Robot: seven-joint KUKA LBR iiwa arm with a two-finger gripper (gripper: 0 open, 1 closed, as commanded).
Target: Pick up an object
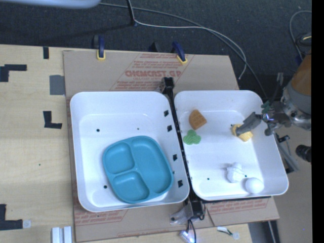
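Observation:
The right bin (268,151) holds several small objects. An orange-brown block (197,119) lies near its back left, with a green piece (192,137) just in front of it by the divider. A white figure (234,172) and a white ball (253,185) rest near the front right corner. A yellow piece (244,133) lies by the right wall. My gripper (251,121) reaches in over the bin's right rim, and its tip is right at the yellow piece. Whether it touches or grips that piece is unclear from this angle.
The left bin (86,110) holds a blue divided plate (136,168). A black divider clamp (174,130) runs between the bins. Cardboard lies under both bins, and cables cross the dark floor behind. The arm's wrist (296,103) hangs over the right bin's right edge.

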